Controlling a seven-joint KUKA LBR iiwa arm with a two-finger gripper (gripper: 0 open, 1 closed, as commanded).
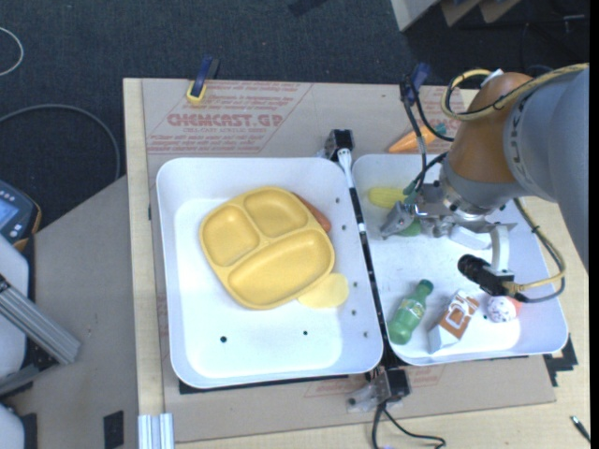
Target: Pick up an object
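bench [234,110]: cardboard top | floor: dark carpet | left bin [178,251]: yellow tray [267,246] | gripper [401,218]: state unclear, right bin [538,330]

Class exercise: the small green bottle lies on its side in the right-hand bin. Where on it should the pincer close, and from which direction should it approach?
Probably the green bottle is best gripped across its wider body, below the narrow cap end, coming straight down from above. It lies flat and slanted, cap pointing up-right, so the pincer should turn to close across its width. The orange-and-white box sits close on its right, leaving little room there.
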